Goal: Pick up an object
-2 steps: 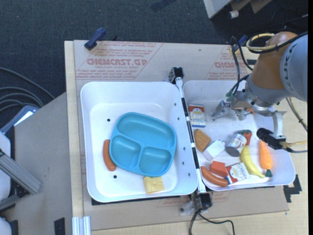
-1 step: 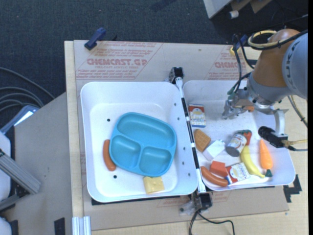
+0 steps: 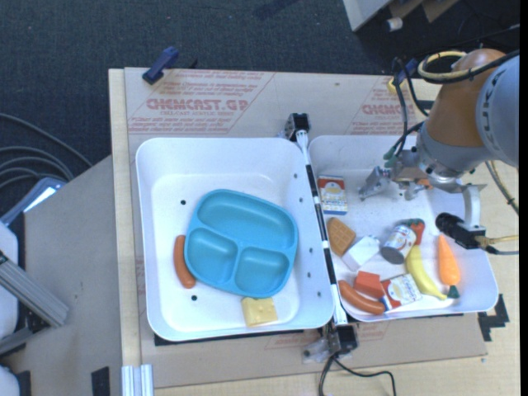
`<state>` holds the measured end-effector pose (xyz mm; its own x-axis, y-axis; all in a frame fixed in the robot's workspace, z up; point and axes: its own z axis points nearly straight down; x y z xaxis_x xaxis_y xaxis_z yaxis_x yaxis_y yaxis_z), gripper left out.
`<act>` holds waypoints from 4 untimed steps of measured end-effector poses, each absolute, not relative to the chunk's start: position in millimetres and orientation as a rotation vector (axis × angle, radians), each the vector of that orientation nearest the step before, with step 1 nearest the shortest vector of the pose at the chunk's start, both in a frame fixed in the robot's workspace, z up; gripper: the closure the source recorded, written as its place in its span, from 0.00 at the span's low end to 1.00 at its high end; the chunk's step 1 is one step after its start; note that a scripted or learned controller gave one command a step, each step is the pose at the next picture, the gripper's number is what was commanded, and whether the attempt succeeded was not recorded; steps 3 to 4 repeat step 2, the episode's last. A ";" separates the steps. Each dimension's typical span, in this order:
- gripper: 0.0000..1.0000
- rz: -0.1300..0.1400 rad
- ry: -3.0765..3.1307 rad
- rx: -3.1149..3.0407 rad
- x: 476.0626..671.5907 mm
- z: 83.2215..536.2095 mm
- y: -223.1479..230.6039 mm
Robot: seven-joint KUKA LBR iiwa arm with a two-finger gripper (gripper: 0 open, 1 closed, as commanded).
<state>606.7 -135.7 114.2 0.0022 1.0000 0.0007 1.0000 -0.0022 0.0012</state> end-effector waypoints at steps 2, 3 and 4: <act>0.00 0.003 2.218 2.223 607.1 124.1 -135.6; 0.00 0.003 2.218 2.223 607.1 124.1 -135.6; 0.00 0.003 2.218 2.223 607.1 124.1 -135.6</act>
